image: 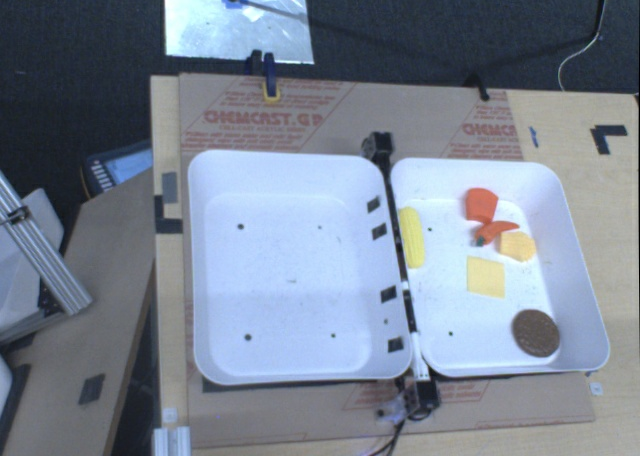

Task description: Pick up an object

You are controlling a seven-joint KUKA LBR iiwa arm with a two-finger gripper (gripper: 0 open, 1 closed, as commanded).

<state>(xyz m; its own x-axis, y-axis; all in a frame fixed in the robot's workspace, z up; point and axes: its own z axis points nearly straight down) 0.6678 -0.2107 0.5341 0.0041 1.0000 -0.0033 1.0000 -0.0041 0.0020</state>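
- Objects to pick from all lie in the bin on the view's right [582,284], one of two shallow white bins side by side on the surface [300,114].
- State of my tool: I cannot tell whether it is open or closed, and I cannot tell how the objects lie relative to it.
- Against that bin's inner wall, beside the hinge line between the bins, lies a yellow cob-shaped piece [411,236], set lengthwise along the wall.
- Toward the far side of the same bin sits an orange chunk [481,204]. Just below it is a smaller orange piece [495,231] with what may be a dark tip, though it is too small to be sure.
- A yellow-orange wedge [518,245] sits just beside that smaller piece, touching it or very nearly.
- A flat yellow square [487,277] lies near the middle of the bin floor, apart from the wedge above it.
- A brown disc [536,332] rests in the near corner, close to the bin's rim and well apart from the cob-shaped piece.
- The other bin [290,274] shows a bare white floor with a few small dark dots.
- Beyond the bins, a blue and yellow clamp [268,74] grips the far edge of the surface, and a shiny silver sheet [238,4] lies on the dark floor behind it.
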